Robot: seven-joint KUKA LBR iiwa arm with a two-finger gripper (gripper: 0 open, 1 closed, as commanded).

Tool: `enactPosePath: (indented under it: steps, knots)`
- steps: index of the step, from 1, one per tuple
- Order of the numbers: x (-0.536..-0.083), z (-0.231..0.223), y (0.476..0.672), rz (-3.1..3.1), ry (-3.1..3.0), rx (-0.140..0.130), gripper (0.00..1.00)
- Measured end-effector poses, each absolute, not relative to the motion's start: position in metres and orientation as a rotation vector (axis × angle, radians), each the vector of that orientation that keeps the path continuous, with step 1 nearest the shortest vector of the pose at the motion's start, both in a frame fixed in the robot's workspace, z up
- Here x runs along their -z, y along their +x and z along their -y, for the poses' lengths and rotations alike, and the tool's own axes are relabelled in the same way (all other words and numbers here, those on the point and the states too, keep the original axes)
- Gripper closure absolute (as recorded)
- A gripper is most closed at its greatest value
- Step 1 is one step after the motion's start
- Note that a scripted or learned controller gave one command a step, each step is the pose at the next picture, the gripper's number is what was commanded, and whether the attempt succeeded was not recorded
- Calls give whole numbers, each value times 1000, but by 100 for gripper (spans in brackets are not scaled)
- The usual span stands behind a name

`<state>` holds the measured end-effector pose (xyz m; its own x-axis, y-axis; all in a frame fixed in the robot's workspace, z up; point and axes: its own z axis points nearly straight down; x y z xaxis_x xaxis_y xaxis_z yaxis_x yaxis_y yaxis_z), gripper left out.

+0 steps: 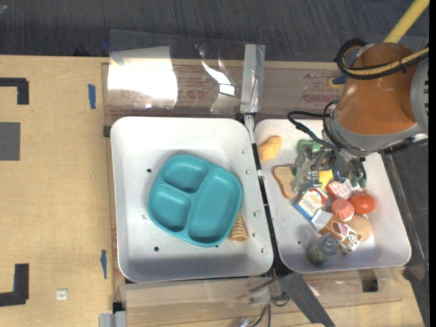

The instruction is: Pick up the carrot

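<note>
Arm enters from the right edge, upper right of the view. Orange band (375,90) sits large and high above the wrist, grey wrist section just under it, black cable looped around the top and down the left side. Wrist points nearly straight down. Pincer (308,169) hangs below the wrist, metallic, angled slightly toward lower left, low over the right-hand bin. Its tip is lost in clutter, so its state is unclear.
</note>
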<state>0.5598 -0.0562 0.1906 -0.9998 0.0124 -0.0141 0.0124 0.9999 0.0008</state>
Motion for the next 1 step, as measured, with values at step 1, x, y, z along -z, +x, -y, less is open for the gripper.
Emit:
enactPosePath:
  steps: [1]
  knots:
    - [-154,98,578,-3083,576,0,100]
